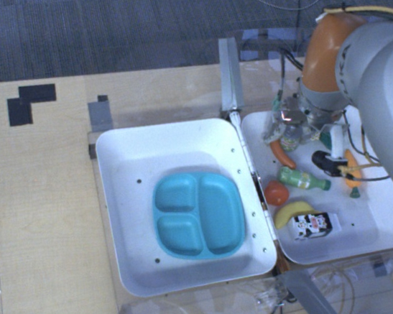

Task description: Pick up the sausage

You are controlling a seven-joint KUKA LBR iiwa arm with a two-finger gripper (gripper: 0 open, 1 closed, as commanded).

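sausage [281, 154] lies in the right bin [380, 221], near that bin's left wall and toward its far end, a reddish-orange piece set at a slant with its upper end pointing at the gripper [290, 128]. the gripper hangs low over the far left part of the same bin, just above and beside the sausage's upper end; whether it touches the sausage is not clear, and whether it is released or clenched cannot be told from this angle. the arm [383, 90] comes in from the right, grey and bulky, with its orange band [327, 51] above the wrist. just below the sausage a green bottle [303, 178] lies on its side, its cap end pointing right. a red tomato [276, 192] sits just left of the bottle, close to the bin wall, and a yellow banana [293, 211] curves right under it. touching or nearly touching the banana's lower side is a small carton [311, 226] with black and white patches. further right, partly under the arm, a carrot [352, 167] lies with its green tip toward the near side. the left bin [130, 198] holds a blue plate [199, 214] with three compartments, lying flat in the middle. both bins sit side by side on the pale wooden tabletop [44, 210].
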